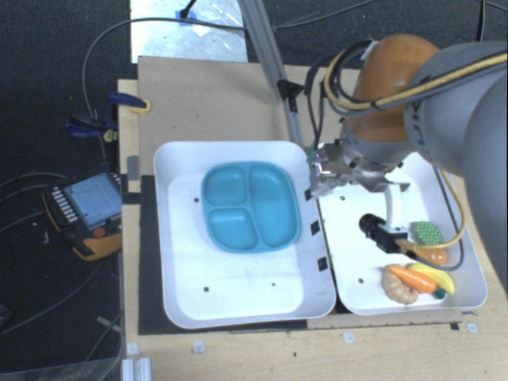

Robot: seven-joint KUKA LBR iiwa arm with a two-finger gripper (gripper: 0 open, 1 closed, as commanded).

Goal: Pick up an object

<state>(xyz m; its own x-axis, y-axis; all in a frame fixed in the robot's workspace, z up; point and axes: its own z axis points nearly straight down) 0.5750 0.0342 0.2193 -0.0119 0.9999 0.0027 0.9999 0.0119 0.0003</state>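
Note:
A cluster of toy foods lies in the near right corner of the right bin (357,292). It holds a green knobbly piece (427,232), an orange-brown piece (433,255), an orange carrot (418,278), a yellow banana (439,279) and a tan lumpy piece (399,287). My gripper (322,179) hangs low over the far left part of the right bin, close to the wall between the bins. It is well apart from the cluster, up and to the left of it. The wrist hides whatever lies under it.
The left bin (182,292) holds a blue divided plate (251,205) toward its far side. A grey pole (266,46) slants across the bench behind the bins. Cables and a blue-screened device (89,201) lie off the bench at left.

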